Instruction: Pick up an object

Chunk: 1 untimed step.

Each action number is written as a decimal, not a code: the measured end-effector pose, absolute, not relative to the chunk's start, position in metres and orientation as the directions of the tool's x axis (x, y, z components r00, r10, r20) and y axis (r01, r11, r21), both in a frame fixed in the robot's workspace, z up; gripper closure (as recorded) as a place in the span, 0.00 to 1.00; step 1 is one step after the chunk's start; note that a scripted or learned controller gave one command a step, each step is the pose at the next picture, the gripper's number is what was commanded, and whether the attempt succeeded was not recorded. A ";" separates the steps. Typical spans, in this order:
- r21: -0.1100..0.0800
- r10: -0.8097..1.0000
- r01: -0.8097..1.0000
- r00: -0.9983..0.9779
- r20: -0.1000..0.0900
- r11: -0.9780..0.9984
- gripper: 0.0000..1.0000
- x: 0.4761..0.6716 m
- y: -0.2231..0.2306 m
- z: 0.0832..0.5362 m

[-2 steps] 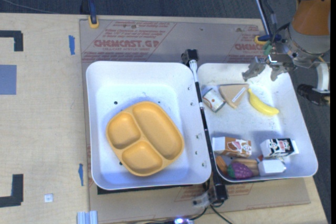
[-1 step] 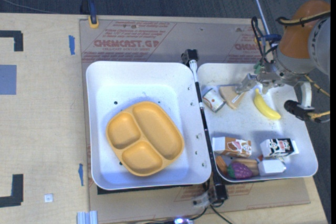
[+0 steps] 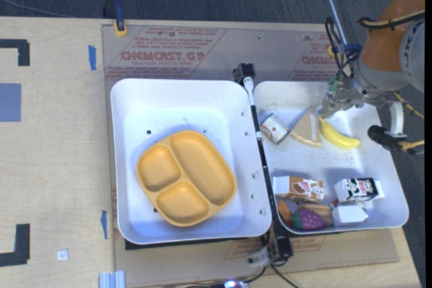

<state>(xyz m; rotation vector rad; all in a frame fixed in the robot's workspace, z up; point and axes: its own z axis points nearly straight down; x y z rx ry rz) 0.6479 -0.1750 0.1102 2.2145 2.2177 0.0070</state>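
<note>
My gripper (image 3: 332, 103) hangs low over the back of the right bin (image 3: 398, 212), just above the upper end of a yellow banana (image 3: 339, 136). Left of the banana lies a tan sandwich wedge (image 3: 308, 130), and beyond that a small white and brown cup (image 3: 273, 128) on its side. Along the bin's front edge sit an orange snack carton (image 3: 301, 188), a black and white milk carton (image 3: 359, 189), a white block (image 3: 349, 214), purple grapes (image 3: 310, 218) and an orange carrot (image 3: 286, 210). Nothing shows between the gripper's tips.
The left bin (image 3: 135, 104) holds a yellow three-part plate (image 3: 185, 177). A black clamp (image 3: 244, 71) sits at the back where the two bins meet. The arm's orange band (image 3: 398, 13) and cables crowd the right bin's far right corner.
</note>
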 end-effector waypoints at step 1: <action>-0.001 1.000 1.000 0.001 0.000 -0.001 1.00 0.571 -0.164 0.128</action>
